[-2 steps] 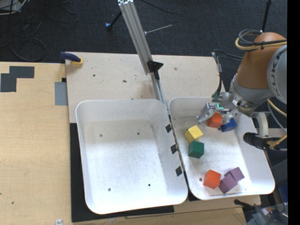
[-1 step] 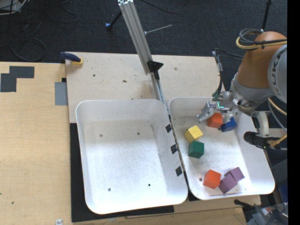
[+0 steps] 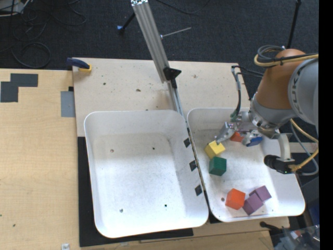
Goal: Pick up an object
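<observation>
Hovering low in the right bin (image 3: 291, 204), the gripper (image 3: 238, 134) (its grip cannot be told from here) sits at right of centre; the yellow cube (image 3: 214, 149) lies just lower left, the green cube (image 3: 217, 165) below that.

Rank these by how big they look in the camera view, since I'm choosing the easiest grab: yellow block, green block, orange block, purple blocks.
1. Purple blocks, two touching, so together the largest patch.
2. Orange block and green block, too alike to rank.
3. Yellow block, slightly smaller-looking, though it lies farther from the camera, so this is unsure.
</observation>
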